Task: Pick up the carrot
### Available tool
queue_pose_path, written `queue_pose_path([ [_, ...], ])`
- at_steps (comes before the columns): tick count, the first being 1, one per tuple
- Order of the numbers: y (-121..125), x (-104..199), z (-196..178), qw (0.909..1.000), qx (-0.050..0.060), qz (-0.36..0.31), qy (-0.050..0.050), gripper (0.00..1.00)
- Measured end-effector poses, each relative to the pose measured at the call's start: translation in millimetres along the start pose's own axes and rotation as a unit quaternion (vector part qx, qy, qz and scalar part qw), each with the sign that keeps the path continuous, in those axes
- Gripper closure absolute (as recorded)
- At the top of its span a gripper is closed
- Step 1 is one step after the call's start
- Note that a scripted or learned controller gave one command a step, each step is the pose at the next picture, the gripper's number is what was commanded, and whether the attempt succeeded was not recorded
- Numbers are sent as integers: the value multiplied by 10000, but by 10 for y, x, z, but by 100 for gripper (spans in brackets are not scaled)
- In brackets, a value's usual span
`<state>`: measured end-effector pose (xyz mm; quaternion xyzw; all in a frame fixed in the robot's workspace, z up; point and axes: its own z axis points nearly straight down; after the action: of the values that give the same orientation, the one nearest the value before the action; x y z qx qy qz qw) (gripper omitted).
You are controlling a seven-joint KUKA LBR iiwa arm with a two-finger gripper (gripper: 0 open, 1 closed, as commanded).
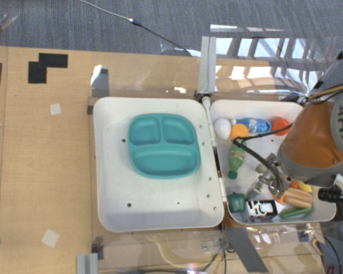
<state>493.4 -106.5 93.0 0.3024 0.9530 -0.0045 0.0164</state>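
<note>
Wooden table, two white bins; tool low in right bin near carrot, grip state unclear.

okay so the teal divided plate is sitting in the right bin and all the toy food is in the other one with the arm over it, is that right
Not quite. The camera view shows the teal plate in the left bin, not the right one. The rest holds: the toy food, such as the egg and blue bottle, lies in the right bin, with the arm over it.
</note>
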Motion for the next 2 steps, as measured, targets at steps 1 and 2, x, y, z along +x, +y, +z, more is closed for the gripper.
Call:
queue_pose_path([
  [1,301,-369,46,9985,-16,536,109,0],
  [2,850,-1277,112,9869,113,1593,248,0],
])
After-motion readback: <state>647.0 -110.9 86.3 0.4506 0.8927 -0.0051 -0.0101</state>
